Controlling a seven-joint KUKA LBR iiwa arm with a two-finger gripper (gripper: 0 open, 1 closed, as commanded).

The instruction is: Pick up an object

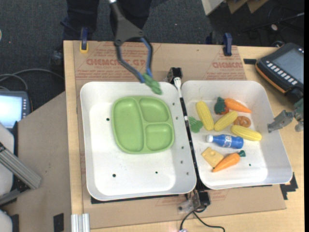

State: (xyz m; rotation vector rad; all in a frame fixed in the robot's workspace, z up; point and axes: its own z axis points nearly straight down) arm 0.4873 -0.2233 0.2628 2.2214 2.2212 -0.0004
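Corn cobs, carrots, a blue bottle and a cheese wedge lie close together in the right bin. We see the gripper at that bin's right rim, and we cannot tell whether its claw is apart or together.

the scene is lit evenly and brightly from overhead; mild glare is seen on the white bins, whose surfaces are nearly washed out. soft shadows are cast toward 6 o'clock. slight softness is noted throughout, and the dark floor toward 12 o'clock is underexposed
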